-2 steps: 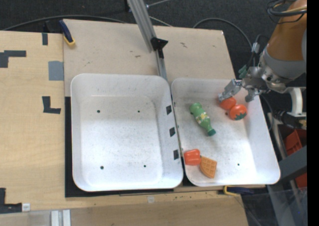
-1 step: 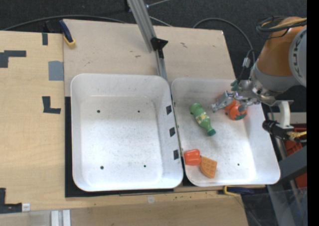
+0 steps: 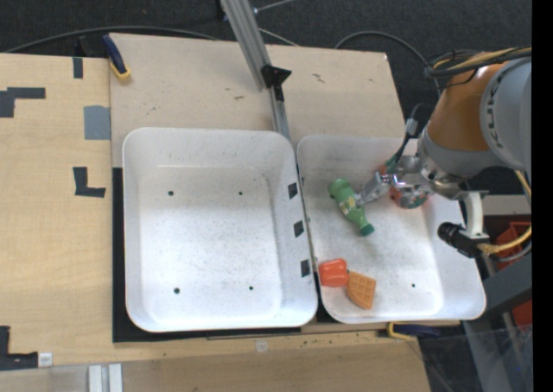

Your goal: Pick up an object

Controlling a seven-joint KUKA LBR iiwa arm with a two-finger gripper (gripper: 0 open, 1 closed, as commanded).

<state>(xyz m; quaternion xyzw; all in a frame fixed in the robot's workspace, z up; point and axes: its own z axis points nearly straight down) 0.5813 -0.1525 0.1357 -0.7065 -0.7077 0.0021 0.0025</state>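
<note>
The right bin [image 3: 432, 291] holds a green bottle [image 3: 350, 206] lying on its side near the middle. An orange-red block [image 3: 333, 273] and a tan waffle-textured piece [image 3: 362, 288] lie at the bin's front left. My gripper [image 3: 380, 185] reaches in from the right, low over the bin, its tip just right of the green bottle's upper end. A reddish round object [image 3: 409, 196] shows under the wrist, partly hidden by it.
The left bin [image 3: 207, 226] sits beside the right one, sharing a raised rim [image 3: 302, 226]. A slanted metal pole [image 3: 246, 23] crosses the back of the bench. A blue and yellow clamp [image 3: 116, 57] lies at the back left.
</note>
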